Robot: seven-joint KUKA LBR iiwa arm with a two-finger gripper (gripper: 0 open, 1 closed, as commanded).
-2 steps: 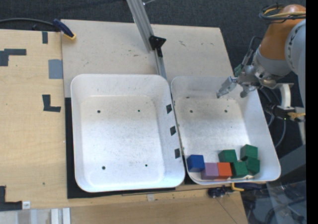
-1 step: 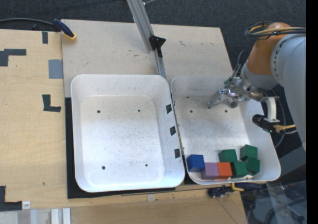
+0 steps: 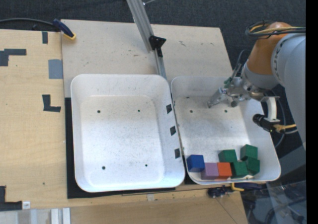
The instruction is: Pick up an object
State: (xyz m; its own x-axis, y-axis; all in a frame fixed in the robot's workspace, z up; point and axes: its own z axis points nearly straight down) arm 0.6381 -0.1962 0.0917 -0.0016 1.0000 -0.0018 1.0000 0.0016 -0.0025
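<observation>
The blocks (image 3: 226, 164) are small, matte, cube-like pieces (blue, purple, orange, green) clustered in a row along the near wall of the right bin (image 3: 208, 131); no long axis is discernible. The gripper (image 3: 221, 99) hovers over the bin's far half, well apart from them. Whether it is released or clenched cannot be told. The left bin (image 3: 119, 81) is smooth, white and speckled.
</observation>
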